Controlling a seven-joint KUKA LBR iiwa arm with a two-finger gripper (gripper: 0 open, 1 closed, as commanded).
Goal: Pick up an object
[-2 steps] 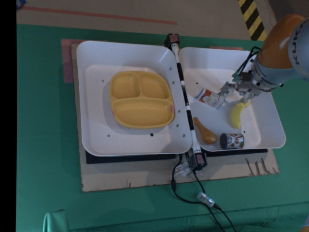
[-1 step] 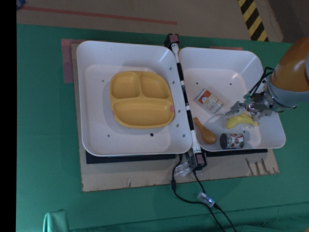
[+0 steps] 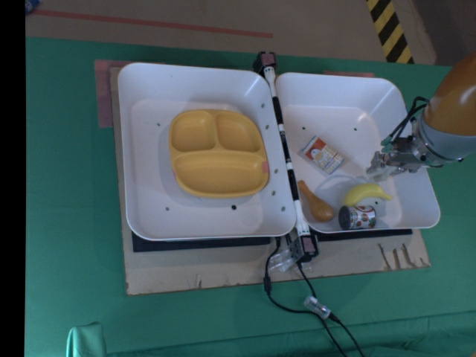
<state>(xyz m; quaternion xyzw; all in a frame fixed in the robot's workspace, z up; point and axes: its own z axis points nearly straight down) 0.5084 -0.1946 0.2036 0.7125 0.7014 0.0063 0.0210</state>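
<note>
The gripper [image 3: 377,168] hangs over the right bin [image 3: 335,95], near its right wall, just above the banana [image 3: 367,193], likely lining up a pick; whether it is open I cannot tell. A small can [image 3: 358,217], brown pear-shaped toy [image 3: 315,203] and printed card box [image 3: 321,155] lie nearby, their labels unreadable. The left bin [image 3: 149,88] holds a yellow divided plate [image 3: 217,153]
</note>
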